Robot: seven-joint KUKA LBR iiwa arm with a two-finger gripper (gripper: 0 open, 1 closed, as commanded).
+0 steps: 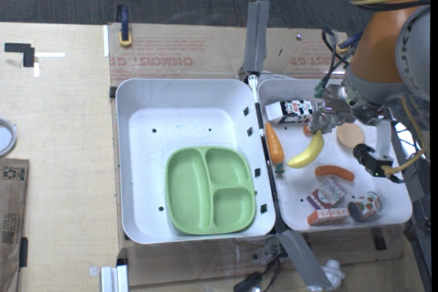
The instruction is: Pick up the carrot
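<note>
Lying near the right white bin's (404, 212) front edge is a small red-and-white packet (327, 217). Reaching in from the right, the grey arm is hanging its gripper (321, 121) over a yellow banana (307, 152); jaw state cannot be told. An orange carrot (274, 145) is lying lengthwise against the bin's left wall, tip toward the back.

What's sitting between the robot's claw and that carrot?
From the camera above, the banana lies partly across that stretch, between the gripper and the carrot by the right bin's left wall; the rest is bare floor.
</note>
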